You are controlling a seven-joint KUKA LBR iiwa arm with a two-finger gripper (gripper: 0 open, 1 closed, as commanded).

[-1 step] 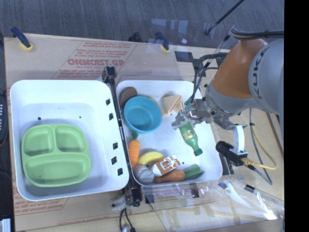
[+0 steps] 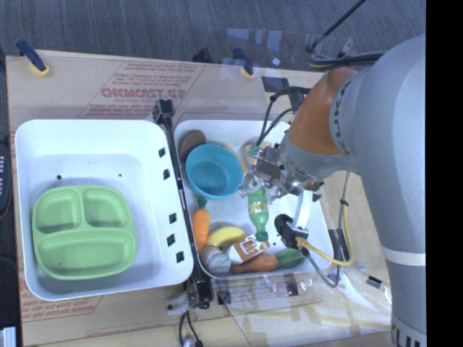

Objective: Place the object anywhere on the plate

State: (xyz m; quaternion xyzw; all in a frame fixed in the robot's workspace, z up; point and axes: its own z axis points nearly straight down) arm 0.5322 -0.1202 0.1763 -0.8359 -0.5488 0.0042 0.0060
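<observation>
The green bottle [image 2: 258, 217] is standing in the right bin [image 2: 318, 255], its long axis running up toward the gripper [image 2: 262, 181] directly above it; I cannot tell its finger state. The green plate [image 2: 85, 231] is lying well apart, 1 bin leftward.

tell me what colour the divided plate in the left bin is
Light green plate, seen in the camera view.

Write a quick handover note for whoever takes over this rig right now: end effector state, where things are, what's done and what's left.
End effector: low in the right bin, at the top of the green bottle; grip state unclear.
Green plate: in the left bin, nothing on it.
Right bin also holds a blue bowl, carrot and banana.
Done: no object placed yet.
Left: secure an object, carry it to the plate, release.
</observation>
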